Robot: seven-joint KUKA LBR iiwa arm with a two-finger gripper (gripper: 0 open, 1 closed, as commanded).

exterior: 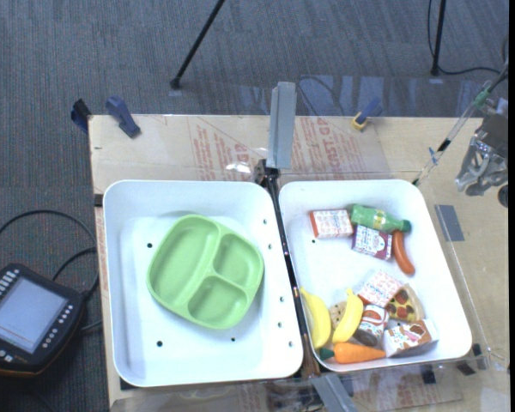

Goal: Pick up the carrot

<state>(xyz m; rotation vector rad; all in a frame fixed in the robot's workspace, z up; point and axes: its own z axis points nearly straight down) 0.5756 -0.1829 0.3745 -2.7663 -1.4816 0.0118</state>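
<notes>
Down at the near edge of the right bin [442, 230] I see the carrot [358, 353]. It lies flat, almost level across my view, with its green top by the bananas [330, 318] and its point aimed at the small snack boxes [393, 320]. It looks to be touching the bin's front wall, and the bananas and boxes press close on its far side.

My gripper [479, 177] is up at the far right, out past the bin's corner, hanging over the bare bench. I cannot tell how it is set right now; it is too small and blurry. Nothing is in it that I can see.

So the carrot is well apart from the gripper, toward me and to the left in the view. I think I must cross over the sausage [402, 252] and the boxes, then come straight down. Room is tight there. Pinching across the carrot's short way looks best, but the wall may get in the way.
</notes>
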